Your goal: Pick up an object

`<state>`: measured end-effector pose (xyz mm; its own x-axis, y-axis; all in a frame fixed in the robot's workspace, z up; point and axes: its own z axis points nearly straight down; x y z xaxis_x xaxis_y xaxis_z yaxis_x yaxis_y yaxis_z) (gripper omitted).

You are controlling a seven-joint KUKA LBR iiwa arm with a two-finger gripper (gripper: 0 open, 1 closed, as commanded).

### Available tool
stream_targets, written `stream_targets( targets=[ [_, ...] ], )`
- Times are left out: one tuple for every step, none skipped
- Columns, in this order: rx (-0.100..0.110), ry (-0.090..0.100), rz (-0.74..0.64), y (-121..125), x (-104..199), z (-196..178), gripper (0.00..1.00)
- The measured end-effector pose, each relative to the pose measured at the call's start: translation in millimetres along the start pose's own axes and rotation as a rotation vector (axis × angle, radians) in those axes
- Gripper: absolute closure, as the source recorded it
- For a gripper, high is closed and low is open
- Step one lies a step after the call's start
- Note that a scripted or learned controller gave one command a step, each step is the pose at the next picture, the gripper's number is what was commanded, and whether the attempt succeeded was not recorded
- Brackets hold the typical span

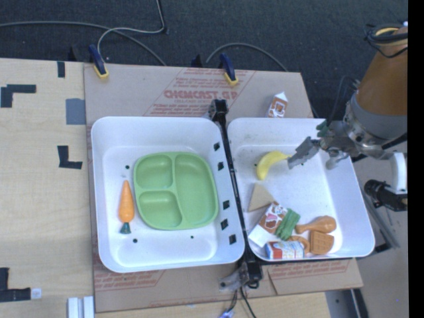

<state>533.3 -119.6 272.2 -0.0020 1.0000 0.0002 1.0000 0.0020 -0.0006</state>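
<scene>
Two-finger gripper [306, 152] seen spread, nothing held, beside yellow plastic banana [268, 163] near right white bin [344, 197] back-left corner. Risk judged: curved banana nudged aside, fingers closing on nothing.

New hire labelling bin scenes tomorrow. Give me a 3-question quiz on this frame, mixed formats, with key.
1. True or false: the carrot lies inside a compartment of the green plate.
2. Which item lies nearest the gripper? A) banana B) carrot C) small carton outside the bins
3. Fill in: the green plate sits in the ___ bin as the camera sees it.

Key:
1. False; it lies on the bin floor beside the plate's left edge.
2. A
3. left
</scene>
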Motion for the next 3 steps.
stream_targets(
  targets=[
    [0.003,0.000,0.000,60.9,10.7,118.0,0.00],
    [-0.004,-0.001,0.000,104.3,18.1,186.1,0.00],
    [-0.004,-0.002,-0.001,104.4,17.9,176.4,1.00]
  ],
)
